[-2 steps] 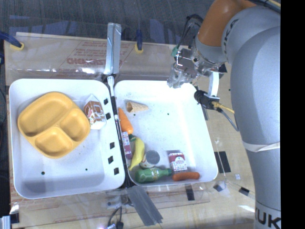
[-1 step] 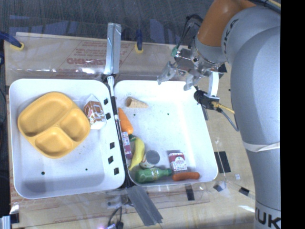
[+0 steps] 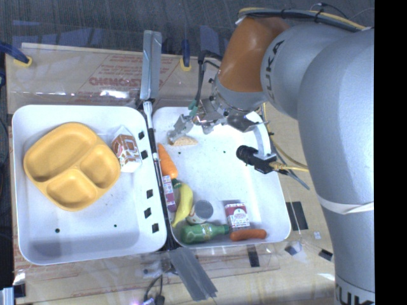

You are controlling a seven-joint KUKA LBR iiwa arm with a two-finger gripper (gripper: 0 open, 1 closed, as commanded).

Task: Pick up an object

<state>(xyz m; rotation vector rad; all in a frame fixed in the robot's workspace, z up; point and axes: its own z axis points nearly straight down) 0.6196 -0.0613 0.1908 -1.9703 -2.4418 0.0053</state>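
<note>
Overhead view of both bins, with the carrot (image 3: 167,162) near the left wall of the right bin (image 3: 222,170) as your reference. The arm (image 3: 318,75) enters from the right, and its gripper (image 3: 180,127) hangs just above and slightly right of the carrot, tilted down toward the bin floor. You cannot tell from this angle how wide the gripper stands, and nothing can be seen held in it. The tan slice (image 3: 185,141) lies flat on the bin floor, just above and right of the carrot's upper end and directly beneath the gripper tip; whether the two touch is not clear. Below the carrot, a dark purple bar (image 3: 169,192) runs along the wall with a banana (image 3: 184,203) just beside it. Further below and right of the carrot you see a grey-topped can (image 3: 203,210), a green bottle (image 3: 202,232) lying on its side, a red box (image 3: 237,215) and an orange stick (image 3: 248,234). Left of the carrot, in the left bin (image 3: 82,234), a small brown-and-white carton (image 3: 126,149) sits beside a yellow divided tray (image 3: 70,164)
</note>
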